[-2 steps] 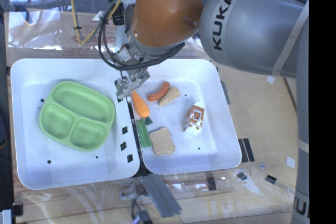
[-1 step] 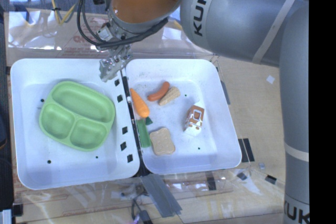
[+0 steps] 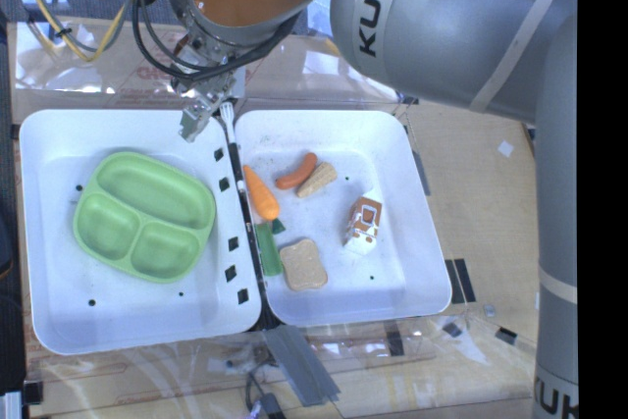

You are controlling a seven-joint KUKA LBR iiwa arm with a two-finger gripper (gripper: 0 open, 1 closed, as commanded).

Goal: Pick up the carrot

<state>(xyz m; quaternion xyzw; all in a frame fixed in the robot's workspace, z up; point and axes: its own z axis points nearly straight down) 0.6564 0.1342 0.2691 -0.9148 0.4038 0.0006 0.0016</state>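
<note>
Carrot not yet picked up; the grasp is all still to do.
The gripper (image 3: 208,118), fingers spread and holding nothing, hangs over the bins' divider; the carrot (image 3: 260,192) lies below and just right of it in the right bin (image 3: 417,211).

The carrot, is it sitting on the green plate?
No, the carrot lies in the right bin by its left wall, while the green plate sits in the left bin.

Orange carrot (image 3: 261,194), green divided plate (image 3: 144,215), white bins (image 3: 59,309)
</note>
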